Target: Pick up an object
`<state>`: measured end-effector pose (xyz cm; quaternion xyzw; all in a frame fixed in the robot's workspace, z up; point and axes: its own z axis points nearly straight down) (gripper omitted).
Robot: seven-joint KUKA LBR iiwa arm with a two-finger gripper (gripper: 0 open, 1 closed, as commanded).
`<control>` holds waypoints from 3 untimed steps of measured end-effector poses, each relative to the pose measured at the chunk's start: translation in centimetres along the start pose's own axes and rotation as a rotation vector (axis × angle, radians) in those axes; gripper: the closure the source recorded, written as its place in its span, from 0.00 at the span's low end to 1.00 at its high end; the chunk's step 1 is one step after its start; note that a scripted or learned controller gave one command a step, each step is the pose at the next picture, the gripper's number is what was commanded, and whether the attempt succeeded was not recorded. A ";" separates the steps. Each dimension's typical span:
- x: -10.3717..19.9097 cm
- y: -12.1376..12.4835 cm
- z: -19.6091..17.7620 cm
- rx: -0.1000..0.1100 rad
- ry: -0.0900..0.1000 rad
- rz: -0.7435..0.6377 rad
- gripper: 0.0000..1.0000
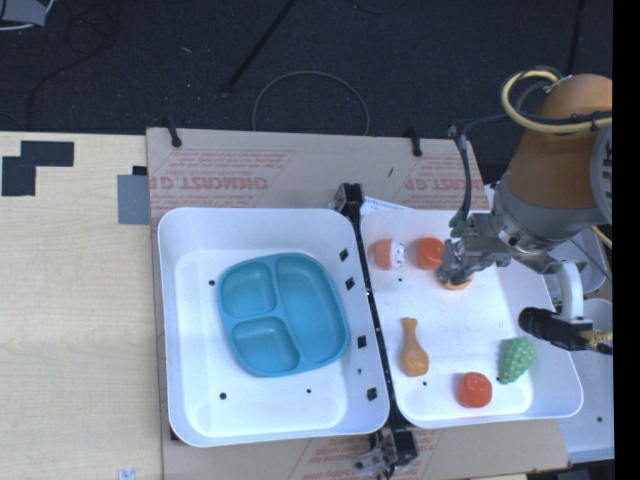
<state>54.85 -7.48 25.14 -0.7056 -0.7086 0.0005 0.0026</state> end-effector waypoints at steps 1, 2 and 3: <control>5.8 1.0 0.6 -0.001 -0.001 -0.001 1.00; 11.4 1.6 1.9 0.001 -0.001 0.000 1.00; 16.8 1.5 3.2 0.002 -0.002 0.001 1.00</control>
